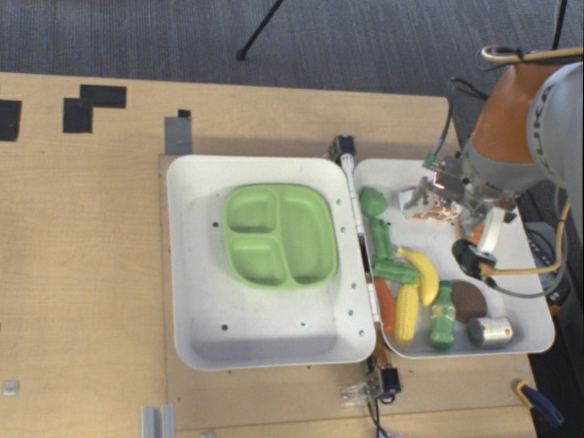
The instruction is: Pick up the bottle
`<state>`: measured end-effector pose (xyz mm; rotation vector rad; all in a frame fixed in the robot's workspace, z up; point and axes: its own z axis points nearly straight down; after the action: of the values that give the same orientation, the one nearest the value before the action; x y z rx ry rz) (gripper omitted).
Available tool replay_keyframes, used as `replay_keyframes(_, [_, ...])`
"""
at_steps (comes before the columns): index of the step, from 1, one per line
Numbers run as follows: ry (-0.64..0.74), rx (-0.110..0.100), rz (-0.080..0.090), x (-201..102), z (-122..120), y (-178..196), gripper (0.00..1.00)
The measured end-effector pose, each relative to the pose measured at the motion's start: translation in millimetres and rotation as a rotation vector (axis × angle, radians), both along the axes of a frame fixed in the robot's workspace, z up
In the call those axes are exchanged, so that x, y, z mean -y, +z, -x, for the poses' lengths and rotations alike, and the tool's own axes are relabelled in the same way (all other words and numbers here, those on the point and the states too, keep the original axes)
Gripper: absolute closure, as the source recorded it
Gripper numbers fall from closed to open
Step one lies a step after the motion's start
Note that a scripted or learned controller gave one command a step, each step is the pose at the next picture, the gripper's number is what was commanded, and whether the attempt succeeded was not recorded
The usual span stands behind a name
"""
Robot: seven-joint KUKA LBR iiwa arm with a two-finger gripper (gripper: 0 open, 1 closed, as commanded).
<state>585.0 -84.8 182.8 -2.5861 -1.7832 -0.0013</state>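
Bottle (442,325) lies near claw (444,192), apart.

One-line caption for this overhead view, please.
KUKA arm's gripper hovers over the right bin of toy food and a green bottle; divided green plate sits left.

Dark grey ribbed carpet floor (274,16) across top. Thin black tripod leg (271,18) slants over it. Light tan wooden bench top (82,245) below, black rectangular tape patches (91,106) near left rear edge. Even, soft light.
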Motion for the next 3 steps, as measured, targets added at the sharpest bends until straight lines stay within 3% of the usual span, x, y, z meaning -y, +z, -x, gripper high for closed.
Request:
replay_keyframes(1, [-0.048,-0.002,-0.001,-78,29,1,0.00])
replay_keyframes(2, [-0.045,0.000,-0.001,-78,28,12,1.00])
replay_keyframes(3, [-0.205,0.001,0.001,-29,98,81,1.00])
